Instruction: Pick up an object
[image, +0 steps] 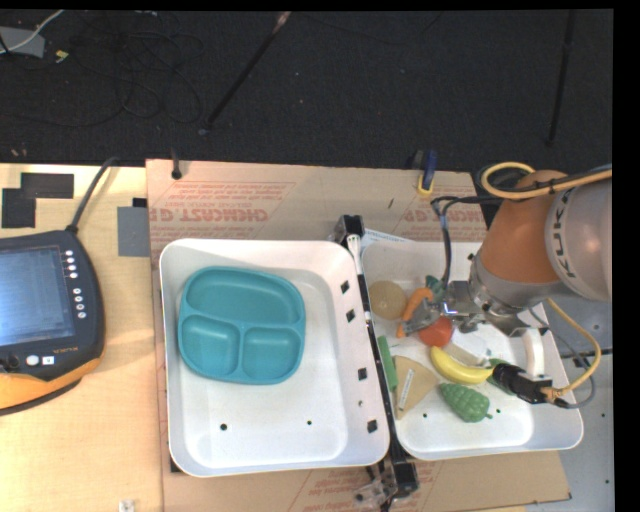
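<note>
Seen from above at a slant, a grey robot arm with an orange band (520, 235) reaches in from the right over the right-hand shallow white plastic bin (560, 432). Its gripper (452, 312) hangs low in the upper middle of that bin; whether its fingers are wide or narrow, I cannot tell, as the wrist hides them.

Taking the gripper as the landmark: a small red rounded toy (437, 331) lies just below it, possibly touching it, though that is unclear. A thin orange carrot-shaped toy (415, 305) lies just to its left, and a round tan ball-like object (387, 298) sits further left, near the bin's left wall. Below the gripper lies a yellow plastic banana (460, 368), and below that a bumpy green toy vegetable (464, 402). A tan wedge-shaped piece (418, 380) rests to the lower left, beside the banana.

Well to the left of the gripper, the left-hand shallow white plastic bin (260, 440) holds a teal plastic divided plate (240, 325) with three compartments.

Both bins sit on brown cardboard (300, 205) on a pale wooden table (60, 420). Far left of the gripper, a handheld control tablet with a dark screen (40, 300) lies on the table. Behind the table the room is dark.
</note>
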